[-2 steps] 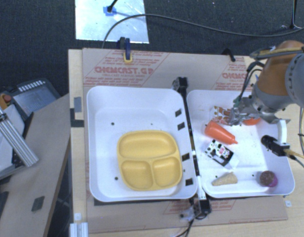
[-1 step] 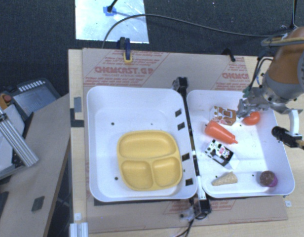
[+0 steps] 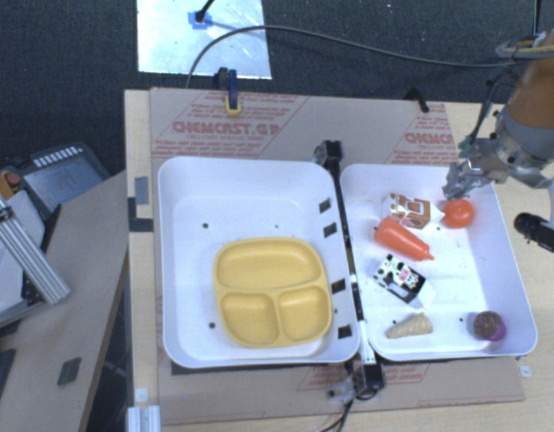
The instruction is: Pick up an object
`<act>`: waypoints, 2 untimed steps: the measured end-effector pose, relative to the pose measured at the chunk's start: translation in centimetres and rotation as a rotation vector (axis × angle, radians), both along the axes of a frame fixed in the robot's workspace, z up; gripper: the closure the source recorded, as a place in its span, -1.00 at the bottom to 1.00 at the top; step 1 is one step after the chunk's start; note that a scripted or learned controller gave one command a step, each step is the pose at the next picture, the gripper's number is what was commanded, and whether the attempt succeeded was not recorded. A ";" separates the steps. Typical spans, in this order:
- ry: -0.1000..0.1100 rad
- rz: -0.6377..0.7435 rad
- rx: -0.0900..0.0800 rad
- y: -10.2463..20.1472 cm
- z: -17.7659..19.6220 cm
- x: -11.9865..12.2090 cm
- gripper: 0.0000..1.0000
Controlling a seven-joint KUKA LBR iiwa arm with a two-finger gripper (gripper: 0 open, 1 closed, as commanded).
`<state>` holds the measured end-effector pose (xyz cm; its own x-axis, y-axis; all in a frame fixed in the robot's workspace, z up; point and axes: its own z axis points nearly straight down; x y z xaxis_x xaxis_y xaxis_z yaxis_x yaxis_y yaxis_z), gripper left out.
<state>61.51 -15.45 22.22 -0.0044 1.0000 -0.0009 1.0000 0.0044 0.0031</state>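
The right bin (image 3: 506,282) holds several small items: a red tomato-like ball (image 3: 458,212), an orange-and-white toy block (image 3: 409,209), an orange carrot (image 3: 404,239), a black-and-white patterned piece (image 3: 399,278), a pale wedge (image 3: 411,326) and a dark purple ball (image 3: 487,326). My gripper (image 3: 459,182) hangs over the far right part of this bin, just above and behind the red ball. Nothing shows between its fingers.
The left bin (image 3: 183,205) holds a yellow divided plate (image 3: 270,291). A black divider strip (image 3: 340,241) runs between the bins. Cardboard lies under both bins. A grey device (image 3: 57,174) and a metal rail (image 3: 25,255) sit at the left.
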 end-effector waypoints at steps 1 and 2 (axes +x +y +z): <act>0.000 0.001 0.000 -0.4 4.3 -0.2 1.00; 0.000 0.004 0.001 4.8 4.8 0.4 1.00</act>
